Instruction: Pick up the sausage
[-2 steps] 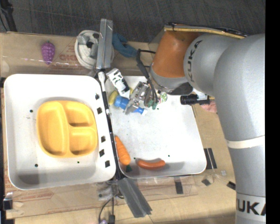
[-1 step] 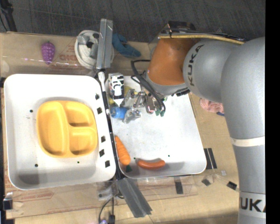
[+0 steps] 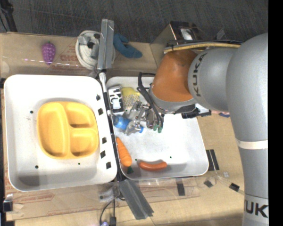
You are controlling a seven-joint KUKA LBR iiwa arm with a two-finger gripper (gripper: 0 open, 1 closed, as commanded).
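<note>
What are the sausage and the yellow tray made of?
Sausage: probably toy plastic or rubber, with a smooth, even red-orange skin and a faint sheen. Tray: likely moulded plastic, uniform yellow, with rounded compartment walls and a soft gloss.

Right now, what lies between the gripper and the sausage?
In the camera view, bare white bin floor separates the gripper from the sausage.

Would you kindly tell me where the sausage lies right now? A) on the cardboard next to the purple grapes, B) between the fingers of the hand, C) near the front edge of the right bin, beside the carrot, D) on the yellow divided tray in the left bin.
C: the sausage lies on the floor of the right bin near its front edge, just right of the carrot, apart from the hand.
</note>
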